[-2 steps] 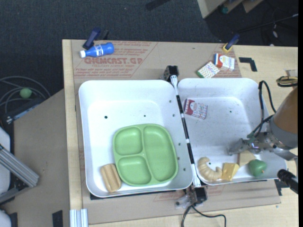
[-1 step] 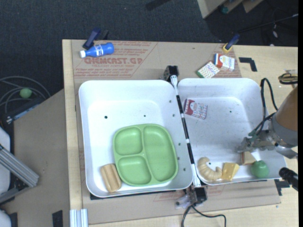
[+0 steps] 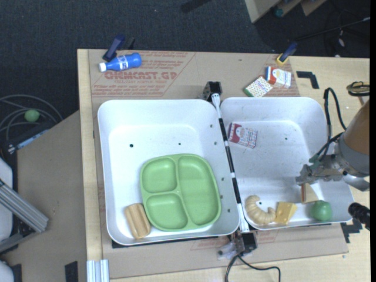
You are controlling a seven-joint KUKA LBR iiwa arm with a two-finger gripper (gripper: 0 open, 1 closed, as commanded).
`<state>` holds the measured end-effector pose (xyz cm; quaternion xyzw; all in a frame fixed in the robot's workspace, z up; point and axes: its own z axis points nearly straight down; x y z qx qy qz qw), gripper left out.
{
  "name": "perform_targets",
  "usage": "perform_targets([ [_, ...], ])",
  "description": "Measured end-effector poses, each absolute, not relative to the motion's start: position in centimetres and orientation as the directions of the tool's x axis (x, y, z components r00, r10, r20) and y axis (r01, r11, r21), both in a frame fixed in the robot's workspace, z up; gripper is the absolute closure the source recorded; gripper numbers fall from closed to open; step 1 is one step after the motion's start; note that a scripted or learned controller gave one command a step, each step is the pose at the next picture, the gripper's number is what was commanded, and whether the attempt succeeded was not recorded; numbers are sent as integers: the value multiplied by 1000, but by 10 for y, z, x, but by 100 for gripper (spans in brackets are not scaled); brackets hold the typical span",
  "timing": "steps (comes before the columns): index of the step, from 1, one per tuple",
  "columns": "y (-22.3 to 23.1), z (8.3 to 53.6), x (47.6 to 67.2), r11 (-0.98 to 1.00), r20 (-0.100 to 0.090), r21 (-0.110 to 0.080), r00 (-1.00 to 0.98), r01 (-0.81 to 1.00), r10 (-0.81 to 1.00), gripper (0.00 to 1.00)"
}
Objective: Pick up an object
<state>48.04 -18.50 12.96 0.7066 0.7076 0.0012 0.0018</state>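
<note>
the gripper (image 3: 309,178) sits at the right of the frame, low over the right bin (image 3: 276,113), with the arm (image 3: 358,143) entering from the right edge. whether its fingers are spread or closed cannot be told; the tips are small and blurred against the bin floor.

objects in the right bin:
- a small tan stick-like piece (image 3: 304,192) lies directly under the gripper, touching or nearly touching it; contact cannot be confirmed.
- a green ball (image 3: 321,210) rests in the lower right corner of the bin, just beside the tan piece.
- a yellow wedge (image 3: 286,212) lies along the lower wall, left of the ball.
- a pale curved croissant-shaped item (image 3: 259,211) lies touching or just beside the wedge, at the lower left of this bin.
- a red and white carton (image 3: 242,135) lies flat in the upper left of the bin, well apart from the gripper.

objects in the left bin (image 3: 117,134):
- a green divided plate (image 3: 179,191) occupies the lower centre.
- a tan ridged block (image 3: 137,220) lies at the lower left, touching the plate's edge.

obstructions near the gripper: the ball and the bin's right and lower walls close in on the working area; a black cable (image 3: 326,113) loops down over the bin's upper right wall.

outside the bins, on the bench (image 3: 158,69): a blue and white bottle (image 3: 120,62) at the upper left, and two small printed boxes (image 3: 269,81) above the right bin.
</note>
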Motion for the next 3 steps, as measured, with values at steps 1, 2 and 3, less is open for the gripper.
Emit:
perform_targets([
  [1, -142, 168, 480, 1, 0, 2, -1, 1000, 1000, 100],
  [2, -153, 163, 515, 0, -1, 1, 0, 1000, 1000, 100],
  [3, -143, 173, 517, 1, -1, 2, -1, 1000, 1000, 100],
])
